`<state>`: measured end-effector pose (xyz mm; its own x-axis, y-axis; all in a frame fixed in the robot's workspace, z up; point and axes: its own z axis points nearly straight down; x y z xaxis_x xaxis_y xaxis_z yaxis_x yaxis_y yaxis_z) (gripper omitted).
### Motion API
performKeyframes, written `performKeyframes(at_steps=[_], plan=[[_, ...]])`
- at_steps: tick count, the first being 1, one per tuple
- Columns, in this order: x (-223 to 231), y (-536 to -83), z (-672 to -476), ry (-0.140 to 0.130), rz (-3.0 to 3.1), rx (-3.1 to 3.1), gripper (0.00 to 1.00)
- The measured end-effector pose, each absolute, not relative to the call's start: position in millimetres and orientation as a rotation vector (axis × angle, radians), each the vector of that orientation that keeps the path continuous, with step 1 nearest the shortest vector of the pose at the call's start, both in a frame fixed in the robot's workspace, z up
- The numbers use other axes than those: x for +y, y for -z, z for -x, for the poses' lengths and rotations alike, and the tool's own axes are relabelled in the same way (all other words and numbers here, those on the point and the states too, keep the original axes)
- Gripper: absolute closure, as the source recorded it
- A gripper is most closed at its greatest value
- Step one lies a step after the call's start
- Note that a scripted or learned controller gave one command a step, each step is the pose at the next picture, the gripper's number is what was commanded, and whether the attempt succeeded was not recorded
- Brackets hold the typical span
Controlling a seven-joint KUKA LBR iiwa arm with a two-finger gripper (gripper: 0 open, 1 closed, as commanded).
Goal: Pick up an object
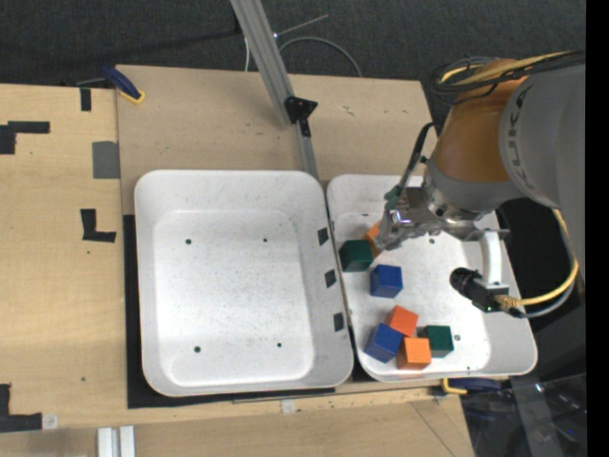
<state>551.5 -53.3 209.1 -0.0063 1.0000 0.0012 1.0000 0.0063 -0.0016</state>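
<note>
bins: two side by side on the bench [219,112], left bin [152,284], right bin [504,350] | right bin held all the blocks: one block [358,254] near its left wall, another [386,280] just right of it | four-block cluster [407,339] lay nearer the front | arm [504,131] reached over the right bin's rear

The scene is viewed from one fixed camera set above the worktop [219,112], angled downward at a slant. Both white bins [152,208] are framed from moderate height, and the arm [514,131] is seen entering from the right.
</note>
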Motion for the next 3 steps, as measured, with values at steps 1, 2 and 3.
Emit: performKeyframes(at_steps=[1,2,3], plan=[[-9,-204,-577.8,0.001,2.213,-2.227,1.00],[37,-201,-603.8,0.002,2.213,-2.228,1.00],[78,-225,-627.9,0.004,2.215,-2.228,1.00]])
